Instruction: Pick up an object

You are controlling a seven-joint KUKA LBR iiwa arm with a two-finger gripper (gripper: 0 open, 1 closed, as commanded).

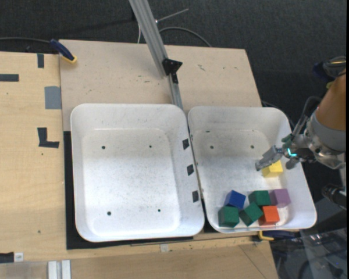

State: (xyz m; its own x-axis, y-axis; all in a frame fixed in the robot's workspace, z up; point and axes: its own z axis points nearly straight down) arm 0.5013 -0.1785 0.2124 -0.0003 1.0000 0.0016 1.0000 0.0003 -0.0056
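1. Blocks cluster at the near edge of the right bin (pixel 238 118): 1 blue block (pixel 235 199), 3 green blocks (pixel 228 215), 1 orange block (pixel 270 214) and 1 purple block (pixel 281 197), packed touching one another.
2. Just beyond that cluster, a yellow block (pixel 273 168) lies near the bin's right wall.
3. Gripper (pixel 272 158) hangs over the yellow block's far side, a grey finger (pixel 266 161) slanting down beside it; whether the jaws are spread or pinching the block cannot be told.
4. Left bin (pixel 128 112) sits beside the right bin on the tabletop (pixel 23 156).
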